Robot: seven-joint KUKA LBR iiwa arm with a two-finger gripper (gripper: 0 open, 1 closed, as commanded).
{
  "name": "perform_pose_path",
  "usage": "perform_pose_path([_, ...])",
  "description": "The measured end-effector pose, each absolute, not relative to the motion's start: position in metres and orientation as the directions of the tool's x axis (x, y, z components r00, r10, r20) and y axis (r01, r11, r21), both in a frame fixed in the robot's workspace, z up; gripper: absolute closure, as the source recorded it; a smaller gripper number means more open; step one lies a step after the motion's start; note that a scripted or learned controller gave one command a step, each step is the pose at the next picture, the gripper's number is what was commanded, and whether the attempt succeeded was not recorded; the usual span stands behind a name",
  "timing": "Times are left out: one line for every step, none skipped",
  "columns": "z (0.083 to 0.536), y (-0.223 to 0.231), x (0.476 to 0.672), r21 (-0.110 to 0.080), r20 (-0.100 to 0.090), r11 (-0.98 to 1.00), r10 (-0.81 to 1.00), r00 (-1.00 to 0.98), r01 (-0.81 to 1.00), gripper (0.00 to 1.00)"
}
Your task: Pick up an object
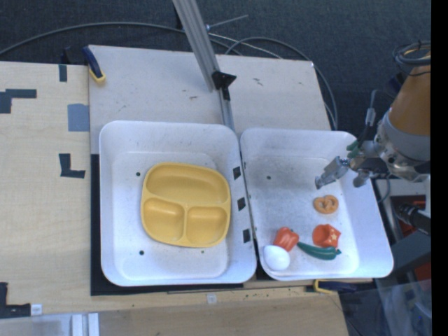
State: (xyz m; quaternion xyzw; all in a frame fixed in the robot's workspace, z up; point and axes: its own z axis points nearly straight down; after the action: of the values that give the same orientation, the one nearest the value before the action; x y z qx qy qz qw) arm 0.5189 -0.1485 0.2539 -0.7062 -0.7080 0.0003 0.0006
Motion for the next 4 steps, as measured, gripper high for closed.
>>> perform_pose_path([0.254,-0.149,0.519,-0.002,0.001,0.002,1.0,-0.002,1.0,0.0])
perform_pose_path([0.207,-0.149,0.526,-0.006,0.0,0.002,1.0,-0.002,1.0,0.0])
perform_pose_path([0.143,-0.144,0.523,-0.009,0.001,0.002,1.0,-0.002,1.0,0.0])
perform_pose_path([0.09,-0.144,0.522,-0.003,0.0,0.002,1.0,-0.002,1.0,0.0])
